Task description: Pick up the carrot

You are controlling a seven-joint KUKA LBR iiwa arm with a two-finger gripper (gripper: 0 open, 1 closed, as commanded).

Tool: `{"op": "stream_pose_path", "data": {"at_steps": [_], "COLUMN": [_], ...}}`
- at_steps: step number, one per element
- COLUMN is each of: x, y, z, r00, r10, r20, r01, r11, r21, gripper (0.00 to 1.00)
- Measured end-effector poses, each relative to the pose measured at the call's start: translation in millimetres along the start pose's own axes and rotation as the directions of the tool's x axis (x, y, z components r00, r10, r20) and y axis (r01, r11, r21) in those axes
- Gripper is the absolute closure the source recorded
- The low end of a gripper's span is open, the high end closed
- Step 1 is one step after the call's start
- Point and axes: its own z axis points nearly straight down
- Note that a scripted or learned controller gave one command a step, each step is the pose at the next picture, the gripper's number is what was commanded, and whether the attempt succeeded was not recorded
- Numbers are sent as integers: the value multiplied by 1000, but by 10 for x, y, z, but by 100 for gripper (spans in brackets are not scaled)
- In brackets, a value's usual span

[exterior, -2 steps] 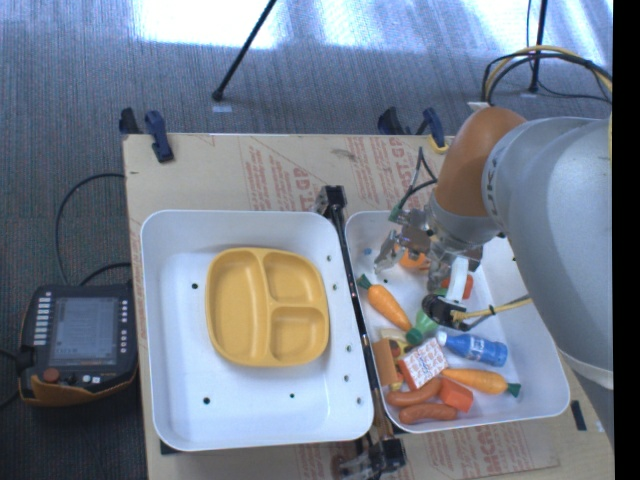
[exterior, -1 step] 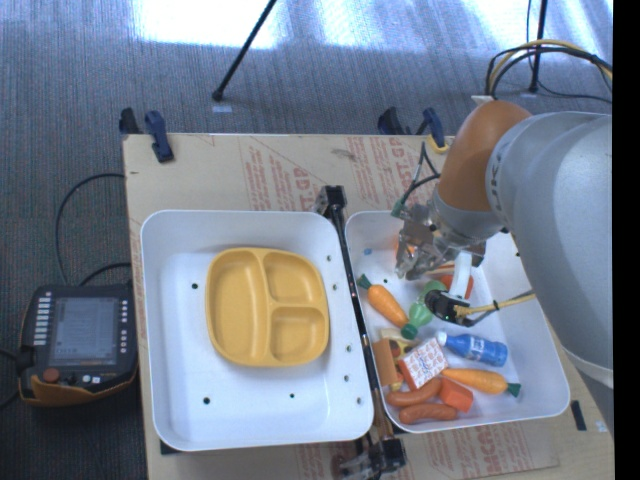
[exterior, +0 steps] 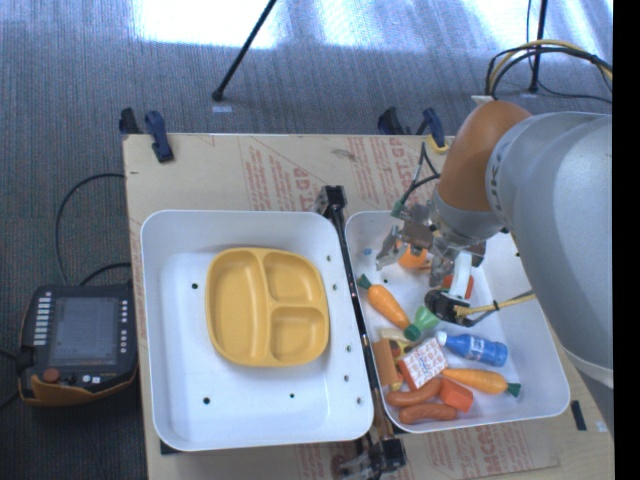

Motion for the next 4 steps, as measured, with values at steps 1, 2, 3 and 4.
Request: {"op": "stream_pose_path", "data": {"at_steps": [1,2,3,4], "x": [0,0,-450,-446], "y": [-1,-1,261,254], "z": [-99,-98,95,-4], "r00": [1000,1000,997,998], "r10": [0,0,71,68], "r20": [-1,-1,0,1], "r01": [0,0,-71,-68], "r11": [1000,1000,997,998], "r21": [3,3,-4,2], "gripper": [100,0,0,100]}}
